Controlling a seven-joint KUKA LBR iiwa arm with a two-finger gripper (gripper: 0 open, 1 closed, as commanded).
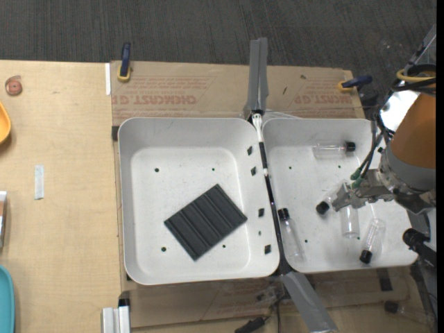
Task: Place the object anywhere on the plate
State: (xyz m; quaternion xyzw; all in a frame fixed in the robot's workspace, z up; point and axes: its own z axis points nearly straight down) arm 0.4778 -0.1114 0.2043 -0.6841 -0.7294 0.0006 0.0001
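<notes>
Gripper (345, 198) sat low over the right shallow white plastic bin (305, 134), reaching in from the right on the grey arm with the orange band (416, 141); fingers too blurred against the vials to judge, so can't tell how far apart they were or whether anything was between them. Four clear plastic vials with black caps lay in that bin: one near the back wall (331, 148), one along the left wall (288, 231), one just under the gripper tip with its cap to the left (349, 222), one near the front right corner (370, 241). Dark grey ribbed rectangular plate (205, 221) lay flat and rotated in the left white bin (135, 186), well apart from all vials. Both bins sat on brown cardboard (180, 89) over the tan wooden surface (55, 130).
</notes>
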